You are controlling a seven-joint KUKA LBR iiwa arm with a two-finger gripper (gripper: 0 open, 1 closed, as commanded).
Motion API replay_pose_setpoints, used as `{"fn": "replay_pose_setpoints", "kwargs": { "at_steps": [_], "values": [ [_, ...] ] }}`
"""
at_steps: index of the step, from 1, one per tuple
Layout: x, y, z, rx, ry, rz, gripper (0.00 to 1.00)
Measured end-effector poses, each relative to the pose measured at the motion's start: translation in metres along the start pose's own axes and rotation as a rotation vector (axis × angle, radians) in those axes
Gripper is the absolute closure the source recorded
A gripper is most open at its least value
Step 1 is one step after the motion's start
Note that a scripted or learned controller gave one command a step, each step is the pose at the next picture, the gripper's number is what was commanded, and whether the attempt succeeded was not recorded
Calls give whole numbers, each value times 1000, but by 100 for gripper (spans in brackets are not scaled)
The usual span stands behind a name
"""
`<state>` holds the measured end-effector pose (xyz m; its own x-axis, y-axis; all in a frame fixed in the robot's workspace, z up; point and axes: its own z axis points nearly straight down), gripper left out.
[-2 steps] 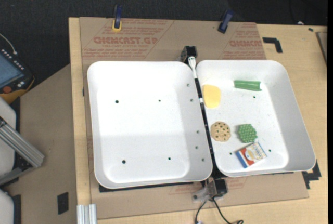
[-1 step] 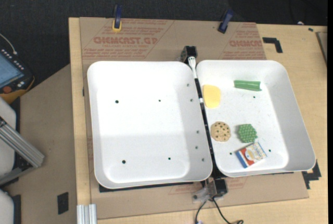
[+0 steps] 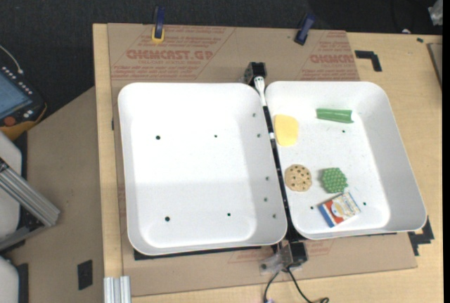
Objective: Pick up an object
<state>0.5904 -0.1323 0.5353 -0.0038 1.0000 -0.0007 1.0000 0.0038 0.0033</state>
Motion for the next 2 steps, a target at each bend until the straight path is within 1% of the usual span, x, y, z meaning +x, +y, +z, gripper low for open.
{"fn": "replay_pose_setpoints", "kwargs": {
  "at_steps": [1, 2],
  "values": [
    [49, 15, 0, -1, 1, -2, 100],
    [79, 26, 0, -1, 0, 0, 100]
  ]
}}
